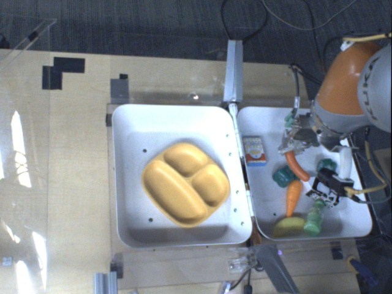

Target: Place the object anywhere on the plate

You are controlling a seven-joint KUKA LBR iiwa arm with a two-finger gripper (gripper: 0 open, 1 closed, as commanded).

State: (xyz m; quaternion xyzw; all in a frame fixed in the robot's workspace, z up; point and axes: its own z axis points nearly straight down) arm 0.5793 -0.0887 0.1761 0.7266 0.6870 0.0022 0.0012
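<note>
**Two bins, a yellow plate and a crowded right side**

Two white bins sit side by side. The left bin point(122, 164) carries a yellow plate point(185, 182) with three compartments, nothing resting on it. The right bin point(263, 216) holds a small carton point(254, 150) near the divider, a teal cup point(283, 176), an orange carrot point(293, 196), a red-orange sausage-like piece point(297, 166), a yellow-green fruit point(289, 225) and a green bottle point(314, 219) at the near edge. The gripper point(298, 136) hangs above the far part of the right bin, just over the red-orange piece; how far it is open cannot be told, and no object is seen in its grasp.
</note>
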